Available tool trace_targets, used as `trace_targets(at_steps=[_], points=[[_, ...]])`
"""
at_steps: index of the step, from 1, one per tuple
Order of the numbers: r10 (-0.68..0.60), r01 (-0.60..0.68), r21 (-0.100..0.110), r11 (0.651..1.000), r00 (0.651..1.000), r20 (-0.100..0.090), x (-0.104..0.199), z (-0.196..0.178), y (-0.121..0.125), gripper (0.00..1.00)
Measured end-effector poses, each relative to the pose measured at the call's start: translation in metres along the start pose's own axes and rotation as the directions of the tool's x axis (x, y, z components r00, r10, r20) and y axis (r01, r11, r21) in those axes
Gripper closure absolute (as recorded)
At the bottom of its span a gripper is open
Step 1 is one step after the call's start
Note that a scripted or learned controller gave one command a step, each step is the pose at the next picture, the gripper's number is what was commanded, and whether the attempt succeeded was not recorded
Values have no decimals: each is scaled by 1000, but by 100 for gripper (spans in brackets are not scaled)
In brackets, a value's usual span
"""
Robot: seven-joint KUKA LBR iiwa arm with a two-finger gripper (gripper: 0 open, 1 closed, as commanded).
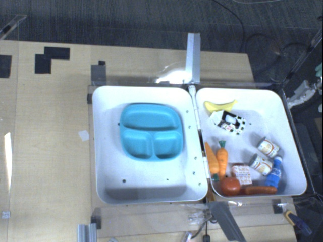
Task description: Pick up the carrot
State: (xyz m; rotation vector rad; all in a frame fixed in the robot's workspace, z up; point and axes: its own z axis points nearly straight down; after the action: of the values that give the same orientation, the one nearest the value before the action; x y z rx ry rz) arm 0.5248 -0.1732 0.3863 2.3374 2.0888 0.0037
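The carrot (near-left in the right bin, beside the wall) is best approached vertically; claw state cannot be told.

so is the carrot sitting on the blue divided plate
No, the carrot lies in the right bin, against its left wall; the blue divided plate is in the left bin.

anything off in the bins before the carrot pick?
Nothing spilled or broken. The blue tray sits alone in the left bin. The right bin is cluttered: the carrot lies wedged against the divider wall beside a second orange piece, with a tomato close below, so access is tight.
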Motion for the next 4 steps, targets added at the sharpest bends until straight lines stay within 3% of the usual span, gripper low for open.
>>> trace_targets(at_steps=[1,2,3,4], points=[[-224,224,4,975,975,-3,38,97,21,0],[-341,341,4,940,940,-5,101,198,-37,0],[-406,406,-4,914,914,4,82,282,-32,0],[-409,409,-6,912,912,1,85,273,-30,100]])
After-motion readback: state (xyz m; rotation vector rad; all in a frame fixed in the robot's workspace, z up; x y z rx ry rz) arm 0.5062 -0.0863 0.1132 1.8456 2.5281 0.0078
